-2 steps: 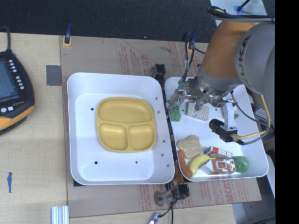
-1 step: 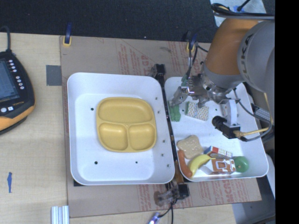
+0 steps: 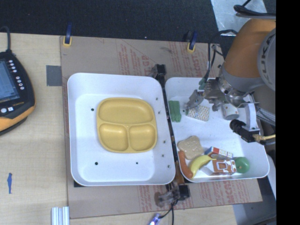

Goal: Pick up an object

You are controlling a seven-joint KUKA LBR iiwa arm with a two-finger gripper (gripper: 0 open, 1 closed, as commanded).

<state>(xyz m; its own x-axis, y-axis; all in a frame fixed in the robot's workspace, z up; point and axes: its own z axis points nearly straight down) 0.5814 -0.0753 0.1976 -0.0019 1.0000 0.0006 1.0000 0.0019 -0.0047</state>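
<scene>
Banana (image 3: 198,163), yellow, curved, lies at right bin's (image 3: 260,171) near edge | beside it: toast slice (image 3: 190,146), small carton (image 3: 224,165), green ball (image 3: 242,163) | pale speckled piece (image 3: 201,112) and green block (image 3: 175,110) sit farther back | hand (image 3: 194,101) hovers at speckled piece, fingers apart, gripping nothing | left bin (image 3: 80,125) holds yellow divided plate (image 3: 126,124)

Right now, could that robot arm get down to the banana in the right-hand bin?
Probably yes. The banana lies uncovered on top of the pile, and the gripper hovers in the same bin, with nothing between them.
</scene>
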